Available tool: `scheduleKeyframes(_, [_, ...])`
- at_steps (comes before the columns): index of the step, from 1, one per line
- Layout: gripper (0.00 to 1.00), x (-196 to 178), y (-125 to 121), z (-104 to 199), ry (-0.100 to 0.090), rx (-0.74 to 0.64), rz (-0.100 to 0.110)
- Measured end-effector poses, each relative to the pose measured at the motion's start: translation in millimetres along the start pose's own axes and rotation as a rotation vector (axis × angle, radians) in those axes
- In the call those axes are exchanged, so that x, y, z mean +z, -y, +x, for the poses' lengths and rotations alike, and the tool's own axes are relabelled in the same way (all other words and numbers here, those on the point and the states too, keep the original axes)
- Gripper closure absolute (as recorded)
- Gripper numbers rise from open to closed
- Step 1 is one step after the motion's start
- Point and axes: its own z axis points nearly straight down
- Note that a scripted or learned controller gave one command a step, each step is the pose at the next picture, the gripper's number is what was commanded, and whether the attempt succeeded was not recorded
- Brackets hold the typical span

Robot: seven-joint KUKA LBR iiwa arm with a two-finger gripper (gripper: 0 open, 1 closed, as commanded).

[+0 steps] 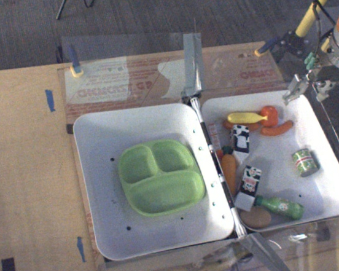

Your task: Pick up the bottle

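Note:
The bottle is green with a white cap and lies on its side near the front edge of the right bin. Its cap end points left toward a cow-patterned carton. A brown potato-like piece touches it on the left. My gripper hangs over the far right corner of the right bin, well away from the bottle. Its fingers are spread open with nothing between them.
The right bin also holds a green can, a carrot, a second cow carton, a yellow banana, a red piece and an orange sausage. A green divided plate lies in the left bin.

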Motion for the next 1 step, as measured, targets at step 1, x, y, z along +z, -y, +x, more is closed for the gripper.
scheduleKeyframes(1, [0.0,103.0,98.3,18.3,0.0,-0.032,-0.001])
